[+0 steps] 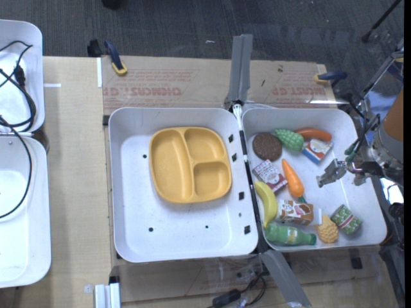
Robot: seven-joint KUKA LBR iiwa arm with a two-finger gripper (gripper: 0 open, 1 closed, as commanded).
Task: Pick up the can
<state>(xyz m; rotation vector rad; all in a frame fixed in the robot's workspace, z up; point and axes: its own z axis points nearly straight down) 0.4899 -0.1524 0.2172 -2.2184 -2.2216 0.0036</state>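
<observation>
At lower right of the frame, the small can (346, 219) lay tilted, probably light, rigid and slick, best pinched across its sides by the spread, empty gripper (333, 172).

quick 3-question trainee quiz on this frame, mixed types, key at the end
1. True or false: the yellow plate lies in the right bin.
2. The can sits nearest which corner of the right bin? A) far left B) near right C) far right
3. What lies just left of the can?

Key:
1. False. The plate is in the left bin.
2. B. The can is by the near right corner, nearer the camera than the gripper.
3. The pineapple, with the green bottle farther left.
</observation>
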